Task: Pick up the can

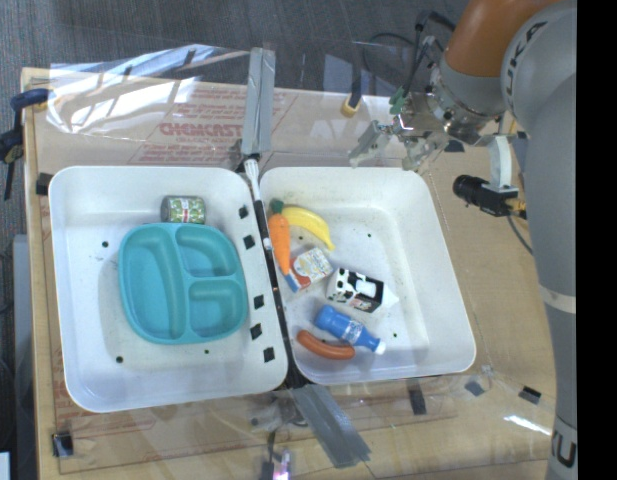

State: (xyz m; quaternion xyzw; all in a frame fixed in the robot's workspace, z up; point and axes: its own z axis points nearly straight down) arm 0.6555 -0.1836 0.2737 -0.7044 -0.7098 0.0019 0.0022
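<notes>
The arm (533,58) reaches in from the right, its orange band high at the top edge and its wrist bent down toward the bench, carrying the gripper (400,148) above the far rim of the right bin (443,258). The fingers (366,148) are spread apart, grasping nothing, their tips hanging just beyond the bin's back wall. The can (183,209) lies well to the left of the gripper and nearer the camera, in the left bin (73,268), on its side near that bin's back wall and touching the far edge of a teal tray (183,283). Below the gripper and toward the camera, along the right bin's left side, sit a banana (308,224), a carrot (279,243), a small carton (313,264), a black-and-white box (356,290), a blue bottle (346,329) and a sausage (325,345). The divider between the bins stands between gripper and can.
</notes>
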